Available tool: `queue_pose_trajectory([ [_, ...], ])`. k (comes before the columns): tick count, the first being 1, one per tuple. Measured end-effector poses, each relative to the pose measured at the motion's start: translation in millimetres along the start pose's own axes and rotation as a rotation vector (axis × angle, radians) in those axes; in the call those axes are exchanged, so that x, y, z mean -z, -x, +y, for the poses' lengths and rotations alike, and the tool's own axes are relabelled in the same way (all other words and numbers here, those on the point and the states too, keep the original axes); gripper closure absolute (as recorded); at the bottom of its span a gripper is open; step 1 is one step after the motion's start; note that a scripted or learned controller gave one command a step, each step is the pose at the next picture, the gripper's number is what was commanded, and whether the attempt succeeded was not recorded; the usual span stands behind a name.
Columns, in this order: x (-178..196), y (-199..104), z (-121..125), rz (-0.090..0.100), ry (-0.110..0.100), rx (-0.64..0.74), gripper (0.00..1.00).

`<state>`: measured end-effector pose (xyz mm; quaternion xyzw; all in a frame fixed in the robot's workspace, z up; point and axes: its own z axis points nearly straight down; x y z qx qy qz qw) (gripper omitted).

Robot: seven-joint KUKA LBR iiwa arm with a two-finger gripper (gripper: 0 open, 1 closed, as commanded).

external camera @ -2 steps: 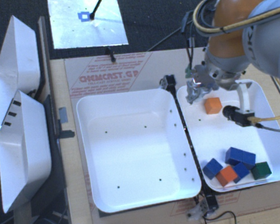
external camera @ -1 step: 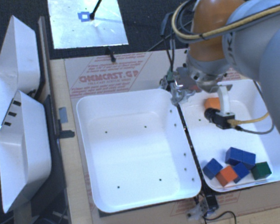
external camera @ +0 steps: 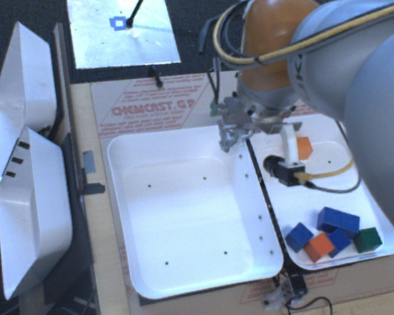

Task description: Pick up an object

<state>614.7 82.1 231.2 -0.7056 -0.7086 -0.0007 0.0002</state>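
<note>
The arm reaches in from the right of the frame and its gripper [external camera: 229, 141] hangs near the top of the wall between the two bins, over the upper right corner of the left bin [external camera: 127, 197]. Whether the fingers are spread or closed cannot be told from here, and nothing can be seen between them, so the pick looks not yet done. The things to choose from all lie in the right bin [external camera: 352, 259]: an orange block [external camera: 303, 148] near the middle right of the frame, just beside the wrist, and at lower right a cluster of blue blocks [external camera: 336, 220], a second orange block [external camera: 320, 246] and a green block [external camera: 367, 239], some of them touching. What is left, I judge, is to move over one block, close on it and lift. The bins rest on a pale wooden counter [external camera: 121, 298] with a red-printed sheet [external camera: 151, 105] above them; more white trays [external camera: 31, 166] lean at the left edge.
</note>
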Motion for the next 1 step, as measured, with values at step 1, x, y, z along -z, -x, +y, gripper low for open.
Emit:
queue_pose_trajectory([
  [1, -0.1, 2.4, 0.2, -0.001, 0.0, -0.003, 0.0],
])
